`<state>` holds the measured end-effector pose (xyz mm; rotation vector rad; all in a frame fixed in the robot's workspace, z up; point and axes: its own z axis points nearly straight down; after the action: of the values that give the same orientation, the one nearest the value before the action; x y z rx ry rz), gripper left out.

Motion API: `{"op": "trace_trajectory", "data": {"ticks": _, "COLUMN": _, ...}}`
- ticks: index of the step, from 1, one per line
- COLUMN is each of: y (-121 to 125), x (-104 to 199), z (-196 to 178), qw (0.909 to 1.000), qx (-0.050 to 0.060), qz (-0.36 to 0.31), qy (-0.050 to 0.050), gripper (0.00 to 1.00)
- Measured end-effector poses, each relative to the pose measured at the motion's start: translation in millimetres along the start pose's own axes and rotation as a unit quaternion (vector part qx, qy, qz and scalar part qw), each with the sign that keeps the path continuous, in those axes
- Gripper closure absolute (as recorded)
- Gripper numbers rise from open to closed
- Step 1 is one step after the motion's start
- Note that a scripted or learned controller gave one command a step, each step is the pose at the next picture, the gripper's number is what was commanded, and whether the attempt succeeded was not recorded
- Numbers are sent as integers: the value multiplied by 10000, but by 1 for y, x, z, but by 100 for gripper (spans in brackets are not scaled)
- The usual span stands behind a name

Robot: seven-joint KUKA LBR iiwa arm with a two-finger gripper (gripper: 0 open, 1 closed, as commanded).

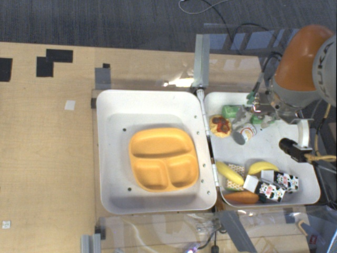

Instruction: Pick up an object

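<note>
Carrot (242, 197) lies at the bin's near edge, far from the gripper (253, 121).

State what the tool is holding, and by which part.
Cannot be told. The tool sits low in the right bin, over the small can and green item; no grip shows.

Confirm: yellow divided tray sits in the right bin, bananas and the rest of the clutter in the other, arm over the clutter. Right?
Not quite. The camera view shows the yellow divided tray in the left bin, not the right. The bananas and other clutter are in the right bin, and the gripper is over that bin's far end.
</note>
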<state>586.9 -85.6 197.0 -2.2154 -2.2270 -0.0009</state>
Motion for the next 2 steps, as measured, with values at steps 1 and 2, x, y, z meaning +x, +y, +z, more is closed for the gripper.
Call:
{"op": "trace_trajectory", "data": {"ticks": 1, "y": 19, "x": -32, "z": 104, "qw": 9995, "qx": -22, "qz": -307, "qy": -1, "gripper": 0}}
{"op": "trace_trajectory", "data": {"ticks": 2, "y": 21, "x": -32, "z": 96, "qw": 9995, "qx": -28, "qz": -310, "qy": 1, "gripper": 100}}
